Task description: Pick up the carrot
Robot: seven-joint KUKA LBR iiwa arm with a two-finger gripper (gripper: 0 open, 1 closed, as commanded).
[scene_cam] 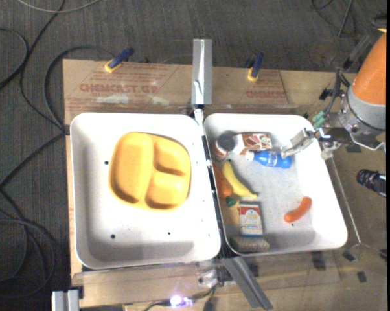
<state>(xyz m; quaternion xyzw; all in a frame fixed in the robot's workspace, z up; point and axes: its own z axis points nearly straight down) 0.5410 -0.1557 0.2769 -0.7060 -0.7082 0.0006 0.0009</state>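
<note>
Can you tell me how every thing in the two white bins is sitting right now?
yellow tray: lying flat in the left bin, hollows up.
carrot: lying by the right bin's left wall, partly under the banana.
banana: lying flat, across the carrot.
red sausage: lying alone, slanted.
blue bottle: on its side.
small box: lying flat, face up.
gripper: above the blue bottle, holding nothing I can see.

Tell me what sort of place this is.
Probably a robotics lab test bench: two white bins clamped to a board, a robot gripper reaching in, toy food like a banana, loose cables on the floor.
</note>
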